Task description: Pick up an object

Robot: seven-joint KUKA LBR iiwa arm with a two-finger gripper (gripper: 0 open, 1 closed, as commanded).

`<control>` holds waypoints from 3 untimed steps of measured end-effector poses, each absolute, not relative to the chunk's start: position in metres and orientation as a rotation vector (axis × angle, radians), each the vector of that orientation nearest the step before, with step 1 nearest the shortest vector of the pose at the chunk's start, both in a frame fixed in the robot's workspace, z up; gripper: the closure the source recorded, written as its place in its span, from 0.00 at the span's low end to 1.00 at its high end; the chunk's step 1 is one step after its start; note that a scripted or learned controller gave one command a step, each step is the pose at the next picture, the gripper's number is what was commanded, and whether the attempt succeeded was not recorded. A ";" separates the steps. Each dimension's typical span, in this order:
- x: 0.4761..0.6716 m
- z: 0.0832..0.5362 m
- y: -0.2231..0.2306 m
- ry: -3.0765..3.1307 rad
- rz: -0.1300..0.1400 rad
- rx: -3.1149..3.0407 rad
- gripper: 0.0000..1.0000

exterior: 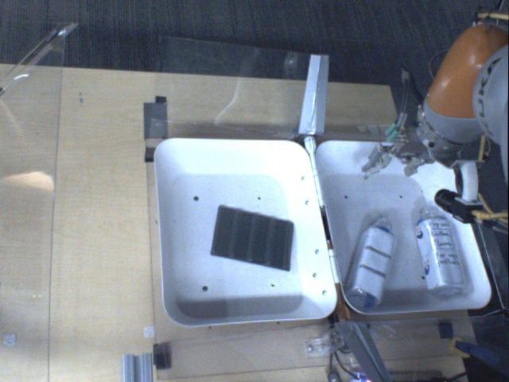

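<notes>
A dark grey ribbed flat pad [252, 237] lies in the middle of the left bin [179, 165]. Two clear plastic bottles lie in the right bin [342, 173]: one with a blue cap [372, 263] near the front centre, the other [440, 251] along the right side. My gripper [391, 164] hangs over the back of the right bin, above and behind both bottles. It is open, its two thin fingers spread, and nothing sits between them.
A metal divider post [314, 94] stands at the back between the bins. A clear acrylic sheet [231, 94] rises behind the left bin. The arm's orange band [461, 62] and a black cable part [455, 204] overhang the right bin's right side.
</notes>
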State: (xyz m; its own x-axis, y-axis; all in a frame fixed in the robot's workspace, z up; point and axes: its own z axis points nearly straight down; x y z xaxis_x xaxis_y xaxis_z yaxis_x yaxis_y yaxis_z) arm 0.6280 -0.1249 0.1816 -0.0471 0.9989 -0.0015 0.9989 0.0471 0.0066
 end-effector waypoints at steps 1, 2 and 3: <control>0.554 0.108 -0.149 2.421 0.004 1.997 0.00; 0.518 0.090 -0.115 2.456 0.011 1.935 0.00; 0.574 0.089 -0.089 2.444 0.013 1.957 0.00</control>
State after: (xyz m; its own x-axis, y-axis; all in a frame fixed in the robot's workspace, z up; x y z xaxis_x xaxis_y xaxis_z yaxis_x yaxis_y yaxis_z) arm 0.5737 -0.0889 0.0890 -0.2190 0.9757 -0.0030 0.9756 0.2190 0.0131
